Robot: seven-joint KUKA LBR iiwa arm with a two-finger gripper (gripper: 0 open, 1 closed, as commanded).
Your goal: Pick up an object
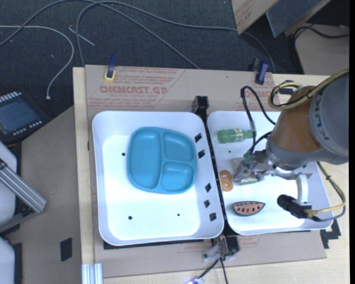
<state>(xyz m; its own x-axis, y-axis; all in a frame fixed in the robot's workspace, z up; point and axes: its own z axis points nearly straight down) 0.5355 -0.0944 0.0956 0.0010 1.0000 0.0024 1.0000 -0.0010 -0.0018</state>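
Arm (pixel 310 125) bends low over right bin (pixel 288 222), tool (pixel 247 171) beside bottle (pixel 234 135).

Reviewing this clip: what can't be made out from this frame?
- Gripper fingers: too small and cluttered in the camera view to tell their state or whether they touch anything.
- Right bin: its right part is hidden by the arm.
- Orange item beside the gripper: too small to identify.
- Green bottle: label unreadable.
- Cardboard box: cut off by the top edge.
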